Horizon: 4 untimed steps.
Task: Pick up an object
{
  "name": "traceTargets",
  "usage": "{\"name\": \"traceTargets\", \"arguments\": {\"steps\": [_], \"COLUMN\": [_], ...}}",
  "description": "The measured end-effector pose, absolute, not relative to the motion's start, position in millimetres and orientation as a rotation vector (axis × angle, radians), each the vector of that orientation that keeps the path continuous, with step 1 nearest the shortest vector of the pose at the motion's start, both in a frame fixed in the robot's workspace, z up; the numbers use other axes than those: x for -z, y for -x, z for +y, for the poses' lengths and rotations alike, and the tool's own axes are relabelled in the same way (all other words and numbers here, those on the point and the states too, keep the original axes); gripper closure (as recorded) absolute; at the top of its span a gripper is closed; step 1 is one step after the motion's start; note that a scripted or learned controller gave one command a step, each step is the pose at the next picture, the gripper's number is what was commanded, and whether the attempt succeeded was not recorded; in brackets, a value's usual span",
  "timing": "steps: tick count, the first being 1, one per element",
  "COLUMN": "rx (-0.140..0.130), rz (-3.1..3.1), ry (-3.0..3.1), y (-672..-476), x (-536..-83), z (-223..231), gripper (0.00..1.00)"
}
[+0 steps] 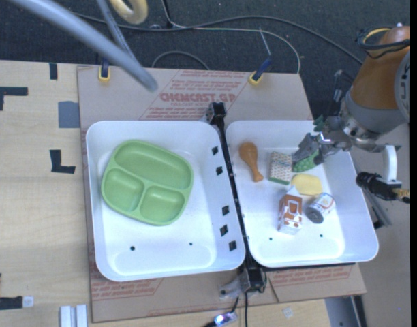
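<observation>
My gripper (309, 151) hangs low over the upper right part of the right bin (351, 251), reaching in from the right. A small green object (304, 162) lies right at its tip; whether it is gripped I cannot tell. Just left of it lies a patterned packet (280, 167), and farther left a brown drumstick (249, 159). Below the gripper sits a yellow piece (306, 184). Nearer the front are an orange-and-white carton (290, 212) and a small can (319, 208) on its side.
The left bin (113, 251) holds a green divided plate (148, 182). A black divider with clips (226, 182) runs between the bins. A grey pole (72, 29) crosses the upper left. Cables lie behind the bins.
</observation>
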<state>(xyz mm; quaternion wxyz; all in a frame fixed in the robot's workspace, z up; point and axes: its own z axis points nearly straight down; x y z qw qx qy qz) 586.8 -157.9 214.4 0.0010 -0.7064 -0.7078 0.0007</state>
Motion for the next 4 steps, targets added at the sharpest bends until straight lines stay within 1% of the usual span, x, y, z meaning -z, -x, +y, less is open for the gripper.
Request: {"name": "traceTargets", "arguments": {"steps": [1, 2, 3, 4], "rx": [-0.004, -0.004, -0.007, -0.007], "rz": [-2.222, -2.225, -2.224, -2.225], "ry": [2.217, 2.211, 2.21, 2.21], "y": [-587.9, -595.0, -601.3, -599.6], "x": [-239, -241, -223, -220], "z": [-157, -109, -58, -6], "gripper": [1.0, 1.0, 1.0, 1.0]}}
